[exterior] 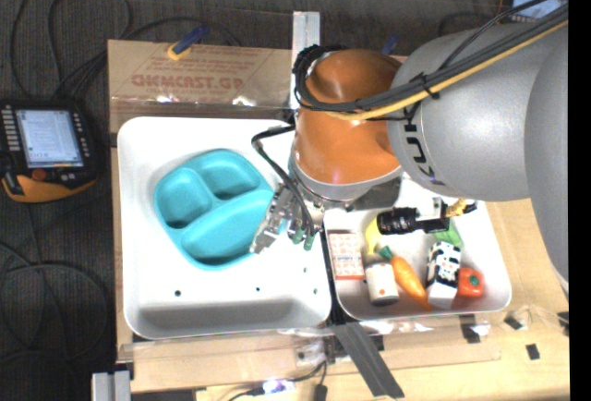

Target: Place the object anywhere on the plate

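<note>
Camera view: the gripper (280,225) hangs low at the right rim of the blue plate (189,240) in the left bin (166,297); whether it is open or closed cannot be told. The likely object, a toy carrot (407,279), lies in the right bin (494,290) among other toys. It looks light, stiff and slick, so it is best pinched across its thick middle

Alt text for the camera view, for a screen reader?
The robot arm reaches in from the right, its pincer by the right edge of a blue divided plate in the left bin. The right bin holds small items, among them a toy carrot.
</note>
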